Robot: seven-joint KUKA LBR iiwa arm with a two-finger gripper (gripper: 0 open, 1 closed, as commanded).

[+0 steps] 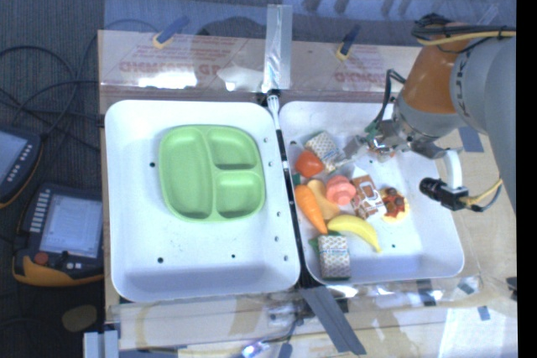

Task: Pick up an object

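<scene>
The right bin holds a cluster of toy foods on its left side: a red tomato, a grey wrapped packet, an orange carrot, a pink piece, a yellow banana, a small brown-and-red box, a red and yellow piece and a checkered box. My gripper hangs low over the upper middle of this bin. It is just right of the wrapped packet and above the pink piece. I see nothing held in it.
The left bin carries a green divided plate. A metal divider strip stands behind the seam between the bins. The grey arm with its orange band comes in over the right bin's far right corner. Cables and a pendant lie left of the bench.
</scene>
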